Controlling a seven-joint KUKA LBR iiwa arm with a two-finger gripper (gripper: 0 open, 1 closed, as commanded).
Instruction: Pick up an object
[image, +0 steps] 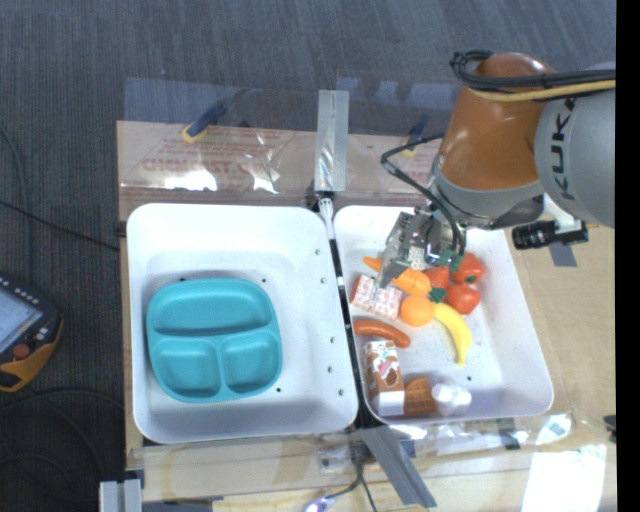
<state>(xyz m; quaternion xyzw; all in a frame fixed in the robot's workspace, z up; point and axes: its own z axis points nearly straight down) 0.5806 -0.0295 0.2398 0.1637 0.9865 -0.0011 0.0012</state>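
My gripper (403, 258) hangs low over the upper middle of the right bin (520, 340), just above a pile of toy food. Below and beside its fingers lie an orange carrot piece (411, 282), an orange ball (418, 311), two red tomatoes (464, 283), a yellow banana (455, 331), a pink patterned box (373, 297) and a red sausage (380, 331). The fingers seem slightly apart, and no object shows between them. A brown bottle (425, 398) and a small printed carton (381, 364) lie at the bin's front.
The left bin (160, 240) holds a teal divided plate (213, 336). A metal divider post (331, 140) stands behind the seam between the bins. A black and orange handheld device (22, 335) sits on the floor at far left.
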